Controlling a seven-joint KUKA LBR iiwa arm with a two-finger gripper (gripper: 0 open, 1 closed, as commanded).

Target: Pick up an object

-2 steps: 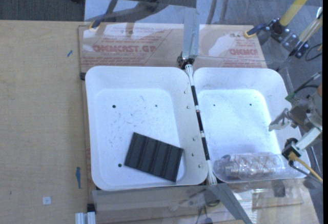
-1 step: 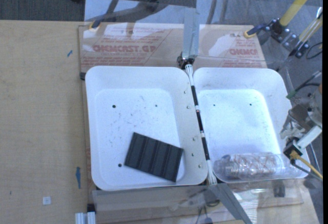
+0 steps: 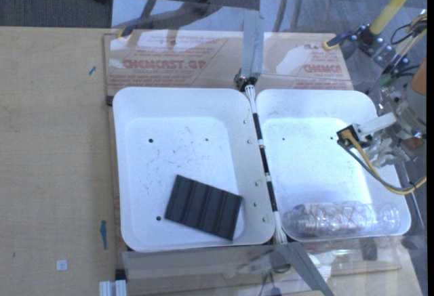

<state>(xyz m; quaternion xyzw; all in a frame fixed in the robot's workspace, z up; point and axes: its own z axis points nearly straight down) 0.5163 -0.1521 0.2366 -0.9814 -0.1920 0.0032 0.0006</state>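
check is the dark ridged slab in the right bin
No, the dark ridged slab lies in the left bin; the right bin holds a clear plastic bottle.

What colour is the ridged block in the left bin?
Dark grey, nearly black, with lengthwise ridges. The ridged block shows clearly in the camera view.

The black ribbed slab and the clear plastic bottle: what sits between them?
In the camera view, the two bins' adjoining rims separate the black ribbed slab from the clear plastic bottle; otherwise just bare white bin floor.
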